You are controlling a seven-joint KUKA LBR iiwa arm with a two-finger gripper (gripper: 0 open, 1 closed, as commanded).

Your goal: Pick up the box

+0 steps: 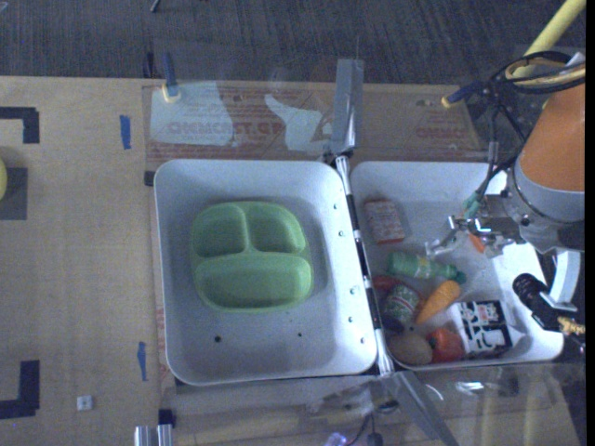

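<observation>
Box (483, 328) likely light, stiff, slick; take across narrow sides, clear of carrot (439, 300). End effector (462, 231) state: cannot tell.

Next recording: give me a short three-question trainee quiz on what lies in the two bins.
1. True or false: the green plate lies in the left bin.
2. Multiple choice: within the right bin, the black-and-white box lies toward the view's A) upper left, B) centre, C) lower right.
3. Short answer: how many compartments does the green plate have?
Key: 1 true; 2 C; 3 three.
</observation>
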